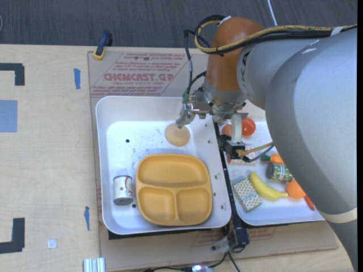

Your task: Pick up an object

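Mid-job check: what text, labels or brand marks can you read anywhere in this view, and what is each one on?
"CHEMCAST GP", large red letters on the brown protective paper sheet under the bins.
Smaller red lines around that brand name: too blurred to read.
Label on the small silver tin can in the left white bin: too small to read.
Patterned green packet: no readable words.

A matt yellow plastic tray (174,196) sits in a smooth, glossy white plastic bin (108,152); at nine o'clock of it, a shiny metal can (122,189). Printed cardboard (139,75) covers the pale wood bench (42,152).
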### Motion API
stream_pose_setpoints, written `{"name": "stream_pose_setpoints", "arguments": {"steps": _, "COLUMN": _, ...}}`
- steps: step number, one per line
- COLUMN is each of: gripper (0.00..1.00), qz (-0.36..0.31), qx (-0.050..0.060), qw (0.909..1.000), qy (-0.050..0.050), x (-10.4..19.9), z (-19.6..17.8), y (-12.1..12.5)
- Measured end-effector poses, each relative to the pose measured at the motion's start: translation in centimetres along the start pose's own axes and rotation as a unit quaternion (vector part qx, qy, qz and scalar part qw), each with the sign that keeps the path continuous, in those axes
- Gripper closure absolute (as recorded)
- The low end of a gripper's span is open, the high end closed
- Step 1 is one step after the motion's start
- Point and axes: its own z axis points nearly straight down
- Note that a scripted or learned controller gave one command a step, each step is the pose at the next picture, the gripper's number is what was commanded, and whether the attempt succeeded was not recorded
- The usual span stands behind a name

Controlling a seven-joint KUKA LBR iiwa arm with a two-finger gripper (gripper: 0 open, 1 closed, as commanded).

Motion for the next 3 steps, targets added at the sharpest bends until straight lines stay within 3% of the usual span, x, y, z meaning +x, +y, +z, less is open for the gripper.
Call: {"name": "stream_pose_setpoints", "arguments": {"steps": 3, "gripper": 0.00, "qz": 0.000, "qx": -0.001, "qw": 1.0000, "qy": -0.001, "x": 0.07, "z": 0.04, "y": -0.02}}
